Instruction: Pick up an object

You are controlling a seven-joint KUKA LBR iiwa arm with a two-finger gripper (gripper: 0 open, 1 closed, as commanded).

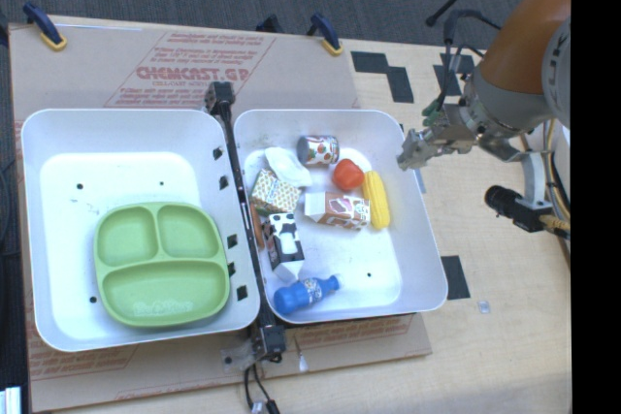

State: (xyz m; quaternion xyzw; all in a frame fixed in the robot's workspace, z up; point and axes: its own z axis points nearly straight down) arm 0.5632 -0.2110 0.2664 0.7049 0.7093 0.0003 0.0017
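Note:
The right bin [412,238] holds a jumble of small items. Among them are a red tomato [348,175], a yellow corn cob [376,199], a silver can [318,150], a brown carton [342,209], a patterned box [276,193], a black-and-white carton [284,239] and a blue bottle [303,295]. My gripper [415,153] hovers over the bin's upper right rim, to the right of the corn and the tomato. Nothing shows between its fingers.
The left bin [58,150] holds a green divided plate [161,264]. Behind the bins lies a cardboard sheet [194,68] with blue-and-yellow clamps [326,32]. A black post [219,96] stands where the bins meet. Bare bench lies to the right of the bins.

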